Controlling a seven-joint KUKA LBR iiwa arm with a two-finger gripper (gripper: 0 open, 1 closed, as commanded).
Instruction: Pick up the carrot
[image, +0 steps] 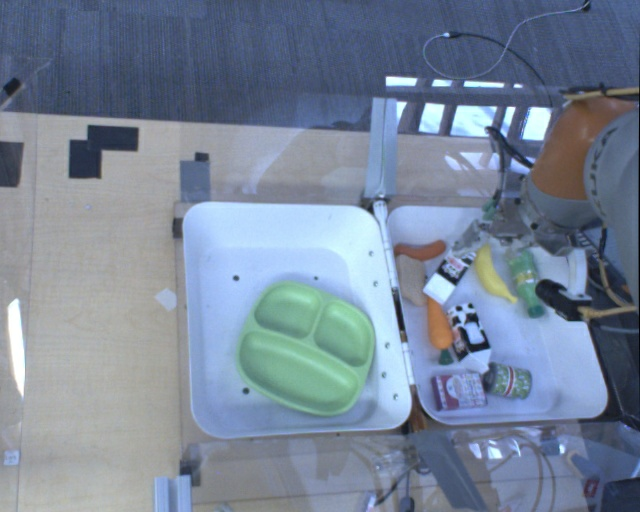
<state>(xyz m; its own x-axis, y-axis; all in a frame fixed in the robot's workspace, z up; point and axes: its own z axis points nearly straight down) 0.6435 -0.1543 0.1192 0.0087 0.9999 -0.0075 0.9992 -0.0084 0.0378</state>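
Carrot waiting in the right bin

Right now the carrot (439, 326) is lying in the right bin (580, 400), close to the wall it shares with the left bin (215, 300). It is pointing roughly from 12 o'clock to 6 o'clock. At about 3 o'clock from the carrot, a black and white cow toy (468, 330) is sitting just beside it. At about 12 o'clock from the carrot, a small white box (441, 287) is lying near its top end, and a reddish sausage (420, 250) is lying farther up that way. A yellow banana (492, 275) and a green bottle (523, 275) are resting at about 2 o'clock. A red packet (458, 391) and a small can (508, 380) are sitting at about 5 o'clock. A green divided plate (305, 347) is lying in the left bin.

The arm (585, 160) is hanging over the top right corner of the right bin, well apart from the carrot. The gripper (505, 225) is hard to see there, and I cannot tell if it is wide or narrow
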